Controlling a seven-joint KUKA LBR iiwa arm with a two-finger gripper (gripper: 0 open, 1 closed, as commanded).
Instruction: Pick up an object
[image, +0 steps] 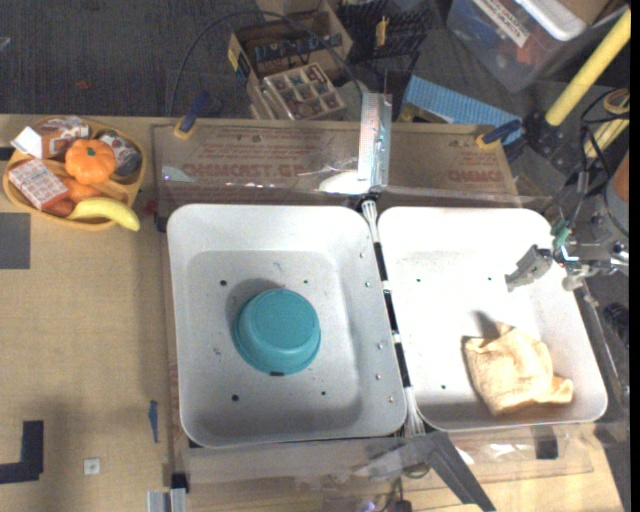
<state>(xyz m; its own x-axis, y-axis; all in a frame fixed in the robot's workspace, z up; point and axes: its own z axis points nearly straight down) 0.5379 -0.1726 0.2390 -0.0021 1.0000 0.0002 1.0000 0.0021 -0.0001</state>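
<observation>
A crumpled tan cloth (516, 372) lies in the near corner of the right shallow white plastic bin (450, 240), and an upturned teal plastic bowl (278, 330) sits mid-floor in the left bin (200, 240). The end effector (527, 267) hangs above the right bin's far edge, holding nothing; its opening cannot be told. It looks poised over the cloth's bin.

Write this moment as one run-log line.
gripper: above right bin, holding nothing | cloth: right bin | teal bowl: left bin
</observation>
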